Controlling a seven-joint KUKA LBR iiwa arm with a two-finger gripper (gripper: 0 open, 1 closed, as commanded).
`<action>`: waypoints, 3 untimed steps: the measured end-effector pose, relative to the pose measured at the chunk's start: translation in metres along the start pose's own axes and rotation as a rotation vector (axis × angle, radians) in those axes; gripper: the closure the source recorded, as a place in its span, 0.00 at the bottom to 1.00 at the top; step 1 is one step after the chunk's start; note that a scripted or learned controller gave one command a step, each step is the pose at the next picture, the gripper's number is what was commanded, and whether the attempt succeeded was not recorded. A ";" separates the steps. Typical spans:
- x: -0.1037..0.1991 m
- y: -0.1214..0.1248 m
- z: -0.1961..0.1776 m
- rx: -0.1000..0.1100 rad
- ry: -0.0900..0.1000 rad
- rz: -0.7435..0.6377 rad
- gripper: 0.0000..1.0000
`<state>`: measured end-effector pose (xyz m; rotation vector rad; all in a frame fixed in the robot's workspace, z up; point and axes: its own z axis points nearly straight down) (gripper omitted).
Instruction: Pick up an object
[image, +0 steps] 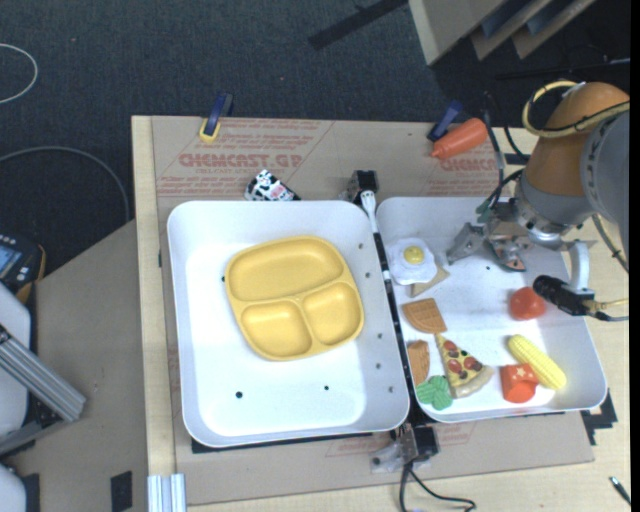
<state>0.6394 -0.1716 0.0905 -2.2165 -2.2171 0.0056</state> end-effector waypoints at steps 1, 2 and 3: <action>0.000 0.002 -0.015 -0.008 -0.003 0.000 1.00; 0.003 0.009 -0.061 -0.015 -0.005 -0.001 1.00; 0.008 0.002 -0.109 -0.014 -0.004 -0.001 1.00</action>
